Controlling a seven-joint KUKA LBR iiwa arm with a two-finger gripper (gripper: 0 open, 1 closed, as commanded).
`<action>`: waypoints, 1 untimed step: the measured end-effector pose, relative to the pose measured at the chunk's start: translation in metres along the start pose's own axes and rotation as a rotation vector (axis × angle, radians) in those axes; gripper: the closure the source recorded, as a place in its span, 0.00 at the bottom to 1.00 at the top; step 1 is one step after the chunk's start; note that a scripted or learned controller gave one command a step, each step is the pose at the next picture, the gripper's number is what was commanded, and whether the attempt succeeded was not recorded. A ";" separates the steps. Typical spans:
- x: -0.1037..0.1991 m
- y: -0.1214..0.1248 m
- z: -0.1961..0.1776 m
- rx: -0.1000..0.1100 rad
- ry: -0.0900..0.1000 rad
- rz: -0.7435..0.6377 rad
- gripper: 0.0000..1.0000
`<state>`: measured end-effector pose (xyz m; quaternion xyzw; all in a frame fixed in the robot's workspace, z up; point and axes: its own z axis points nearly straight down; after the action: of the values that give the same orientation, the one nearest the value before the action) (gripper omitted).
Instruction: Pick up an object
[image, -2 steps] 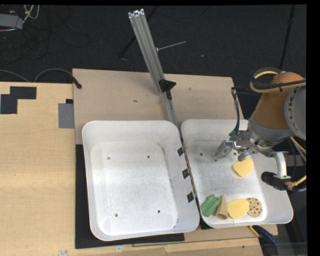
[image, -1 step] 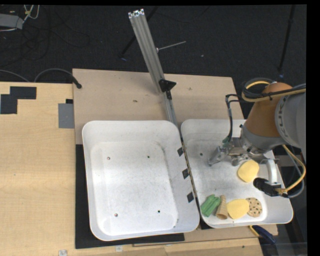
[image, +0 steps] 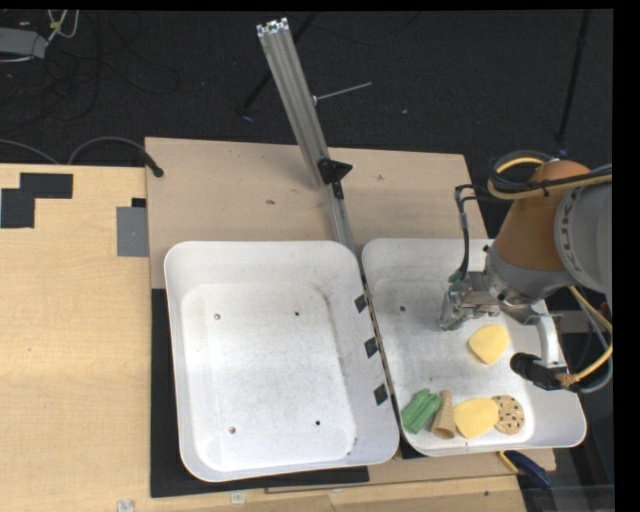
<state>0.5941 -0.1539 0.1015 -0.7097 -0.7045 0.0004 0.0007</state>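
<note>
My gripper (image: 456, 312) hangs low over the right bin (image: 420, 270), near its middle. Just right of the gripper lies a yellow wedge-shaped piece (image: 489, 344), close to the fingers but apart from them. Along the bin's front edge sit a green toy (image: 421, 410), a tan cone-shaped piece (image: 443, 417), a second yellow piece (image: 476, 417) and a chocolate-chip cookie (image: 508, 413). Nothing shows between the fingers.
The left bin (image: 262, 350) sits beside the right one, with black clips along the shared wall. An aluminium bar (image: 303, 110) slants up behind the bins. The grey arm with its orange band (image: 530, 230) crosses the right bin's far right side.
</note>
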 end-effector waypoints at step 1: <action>-0.005 0.006 -0.061 -0.004 -0.001 -0.005 1.00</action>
<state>0.5999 -0.1594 0.1621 -0.7079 -0.7063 -0.0005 -0.0011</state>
